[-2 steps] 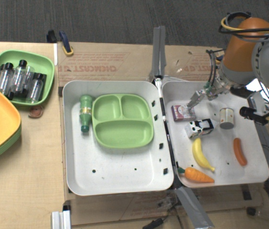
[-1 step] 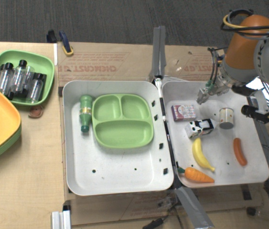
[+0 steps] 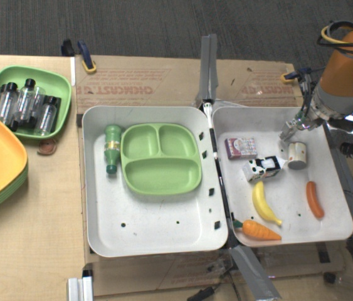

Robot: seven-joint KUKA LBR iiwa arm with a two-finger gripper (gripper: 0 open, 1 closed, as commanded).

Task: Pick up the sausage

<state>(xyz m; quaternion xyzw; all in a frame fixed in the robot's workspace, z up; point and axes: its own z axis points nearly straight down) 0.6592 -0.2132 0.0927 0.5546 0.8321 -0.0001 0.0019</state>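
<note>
While the sausage (image 3: 315,200) lies untouched on the floor of the right bin (image 3: 338,232), near that bin's right wall and toward its near edge, we judge the task to be at its opening step: the approach. Our pincer (image 3: 296,123) hangs over the far part of the same bin, just above a small grey cylinder (image 3: 297,155), and nothing is held between its tips; whether they are spread or drawn together we cannot tell at this size.

Between pincer and sausage the bin floor is mostly bare. A banana (image 3: 264,204) lies to the left of the sausage, well apart from it, with a carrot (image 3: 261,230) at the near-left corner, a black-and-white toy cow (image 3: 264,167) above the banana, and a purple box (image 3: 241,147) beyond that. None of them touches the sausage.

For the next move we would carry the pincer toward the near side of the bin, past the grey cylinder, until it sits over the middle of the sausage. The sausage runs roughly from far to near with a slight slant, so we think the grip should cross its short width, with the wrist turned to suit. The wall close by on the right may crowd the outer side of the grip, so we would centre carefully before descending.

The left bin (image 3: 101,231) holds a green divided plate (image 3: 161,158) and a green bottle (image 3: 112,148), which play no part.
</note>
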